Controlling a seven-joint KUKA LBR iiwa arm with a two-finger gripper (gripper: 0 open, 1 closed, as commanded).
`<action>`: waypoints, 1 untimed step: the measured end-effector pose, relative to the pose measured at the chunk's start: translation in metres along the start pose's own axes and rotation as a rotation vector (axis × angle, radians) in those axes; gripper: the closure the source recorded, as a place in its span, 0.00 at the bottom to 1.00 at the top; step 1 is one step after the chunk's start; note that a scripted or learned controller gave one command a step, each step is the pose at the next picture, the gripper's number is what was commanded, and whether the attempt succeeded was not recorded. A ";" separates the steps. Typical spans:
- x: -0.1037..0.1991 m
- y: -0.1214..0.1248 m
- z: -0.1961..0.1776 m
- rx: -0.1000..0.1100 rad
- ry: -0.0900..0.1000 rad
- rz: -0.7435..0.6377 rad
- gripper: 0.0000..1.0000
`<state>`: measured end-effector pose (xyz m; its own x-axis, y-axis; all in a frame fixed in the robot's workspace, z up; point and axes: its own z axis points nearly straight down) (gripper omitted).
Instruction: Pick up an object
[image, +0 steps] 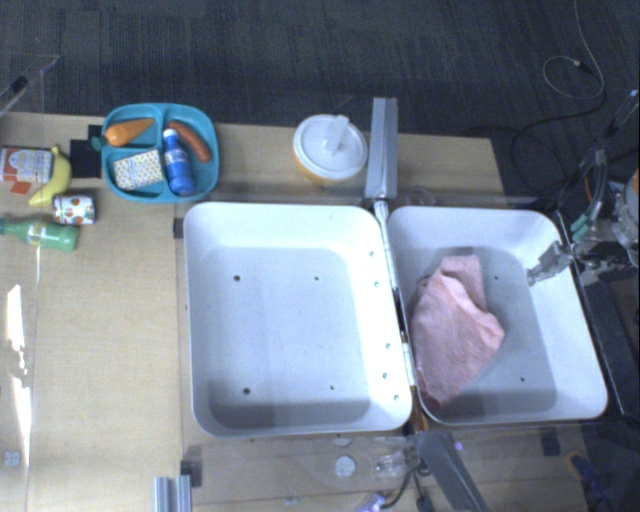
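Observation:
A crumpled pink cloth (455, 325) lies in the right white bin (560, 395), left of its centre and close to the wall shared with the other bin. My gripper (553, 262) sits at the right bin's right rim, above and to the right of the cloth and apart from it. The arm behind it is mostly cut off by the view's right side. Nothing is seen in the gripper.
The left white bin (290, 400) lies beside the right one. Behind the bins stand a white lidded cup (330, 148) and a blue divided plate (205, 150) of toy food. A banana (52, 178), a small can (74, 209) and a green bottle (40, 234) lie at far left.

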<state>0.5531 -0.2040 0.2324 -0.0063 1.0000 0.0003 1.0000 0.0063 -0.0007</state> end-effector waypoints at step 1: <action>0.070 -0.012 0.122 0.003 0.001 -0.052 0.00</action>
<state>0.5404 -0.1345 0.1101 -0.0582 0.9983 0.0016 0.9983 0.0582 -0.0034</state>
